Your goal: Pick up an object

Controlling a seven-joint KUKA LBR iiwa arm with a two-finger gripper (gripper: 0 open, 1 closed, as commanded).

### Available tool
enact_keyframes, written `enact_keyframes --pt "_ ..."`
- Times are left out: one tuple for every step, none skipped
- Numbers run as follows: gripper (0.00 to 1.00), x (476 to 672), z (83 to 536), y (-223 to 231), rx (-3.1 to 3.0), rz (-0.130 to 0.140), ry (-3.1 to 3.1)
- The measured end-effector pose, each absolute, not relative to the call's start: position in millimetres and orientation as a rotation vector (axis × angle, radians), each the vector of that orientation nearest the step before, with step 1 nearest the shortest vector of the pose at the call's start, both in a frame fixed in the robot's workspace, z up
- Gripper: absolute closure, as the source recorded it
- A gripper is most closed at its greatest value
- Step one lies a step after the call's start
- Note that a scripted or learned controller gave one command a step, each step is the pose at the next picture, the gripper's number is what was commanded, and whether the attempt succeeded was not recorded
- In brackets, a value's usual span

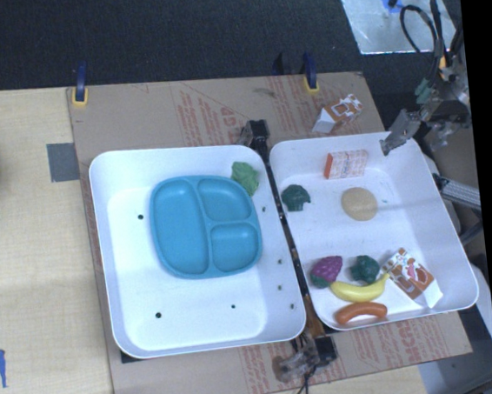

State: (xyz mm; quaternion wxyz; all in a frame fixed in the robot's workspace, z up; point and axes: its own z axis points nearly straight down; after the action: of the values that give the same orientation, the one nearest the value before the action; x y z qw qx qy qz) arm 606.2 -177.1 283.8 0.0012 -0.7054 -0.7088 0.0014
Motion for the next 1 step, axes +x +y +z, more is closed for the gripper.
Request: enact_keyframes --pt "0.00 594.9 171.5 -188.3 -2.213 0.007 -2.224"
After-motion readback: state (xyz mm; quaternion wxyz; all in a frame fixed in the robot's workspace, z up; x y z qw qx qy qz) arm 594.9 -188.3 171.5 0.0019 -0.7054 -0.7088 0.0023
